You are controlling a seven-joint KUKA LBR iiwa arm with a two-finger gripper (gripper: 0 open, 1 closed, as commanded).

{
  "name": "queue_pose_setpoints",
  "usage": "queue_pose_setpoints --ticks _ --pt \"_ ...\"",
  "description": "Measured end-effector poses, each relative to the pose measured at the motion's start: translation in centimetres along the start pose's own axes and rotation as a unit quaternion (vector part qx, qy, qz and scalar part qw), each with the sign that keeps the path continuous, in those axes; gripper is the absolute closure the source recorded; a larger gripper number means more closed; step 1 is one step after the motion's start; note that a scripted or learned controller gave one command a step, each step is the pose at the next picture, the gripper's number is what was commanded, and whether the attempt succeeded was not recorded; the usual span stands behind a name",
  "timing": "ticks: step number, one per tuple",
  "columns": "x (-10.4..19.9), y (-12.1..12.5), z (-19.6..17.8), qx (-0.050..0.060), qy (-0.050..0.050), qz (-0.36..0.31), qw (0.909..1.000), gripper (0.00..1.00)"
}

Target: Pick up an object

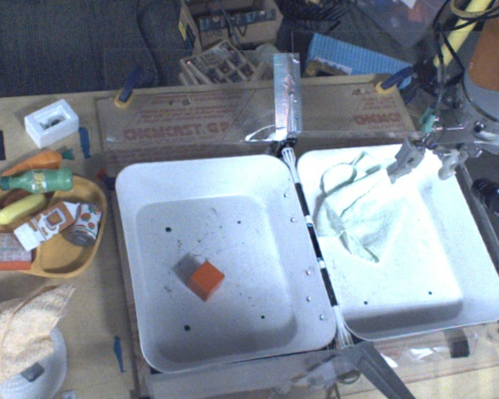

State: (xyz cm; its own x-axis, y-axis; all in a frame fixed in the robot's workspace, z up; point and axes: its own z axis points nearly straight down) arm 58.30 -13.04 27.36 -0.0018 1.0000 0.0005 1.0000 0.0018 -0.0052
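An orange block [207, 280] lies in the left bin [146, 203], left of its centre, with a grey shadow behind it. A pale, crumpled see-through cloth [359, 209] is spread over the far left part of the right bin [466, 288]. My gripper [424, 164] hangs over the far right part of that bin, its two fingers standing apart and open. One corner of the cloth stretches up towards the left finger [403, 163]. Nothing shows between the fingers. The orange block is far to the gripper's left.
A yellow bowl [73, 262] of toy food sits left of the bins, with a peach cloth [18, 327] in front of it. A small white box [52, 122] lies at the far left. A clear upright divider [287, 95] stands behind the bins' shared edge.
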Motion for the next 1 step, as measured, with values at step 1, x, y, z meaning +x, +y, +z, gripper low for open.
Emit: queue_pose_setpoints --ticks 1 --pt "2.87 4.0 7.7 0.0 0.0 -0.103 0.9947 0.0"
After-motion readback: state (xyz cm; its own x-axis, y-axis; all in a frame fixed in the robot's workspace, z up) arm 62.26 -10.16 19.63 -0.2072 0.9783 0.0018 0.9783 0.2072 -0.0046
